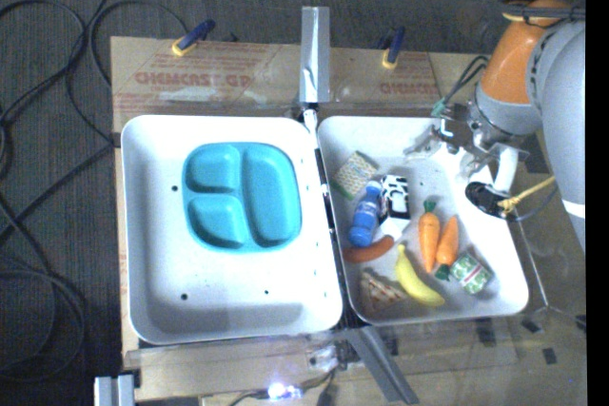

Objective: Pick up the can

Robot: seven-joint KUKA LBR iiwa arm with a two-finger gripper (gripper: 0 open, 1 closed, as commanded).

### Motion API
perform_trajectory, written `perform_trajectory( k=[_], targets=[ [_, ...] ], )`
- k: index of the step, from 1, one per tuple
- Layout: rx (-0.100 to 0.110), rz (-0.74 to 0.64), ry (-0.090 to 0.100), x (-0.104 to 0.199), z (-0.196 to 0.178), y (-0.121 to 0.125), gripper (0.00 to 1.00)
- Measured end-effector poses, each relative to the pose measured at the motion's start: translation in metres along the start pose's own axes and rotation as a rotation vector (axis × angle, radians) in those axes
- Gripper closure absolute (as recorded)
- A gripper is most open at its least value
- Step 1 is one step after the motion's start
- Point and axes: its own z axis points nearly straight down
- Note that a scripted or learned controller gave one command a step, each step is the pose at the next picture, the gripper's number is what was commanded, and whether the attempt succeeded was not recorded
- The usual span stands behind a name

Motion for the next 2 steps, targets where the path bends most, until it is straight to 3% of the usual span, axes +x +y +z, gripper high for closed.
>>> perform_trajectory(
  k=[1,2],
  targets=[
    [-0.004,0.034,-0.001,0.066,0.061,0.006,0.0],
    [-0.004,0.022,-0.002,-0.01,-0.038,0.05,0.0]
  ],
)
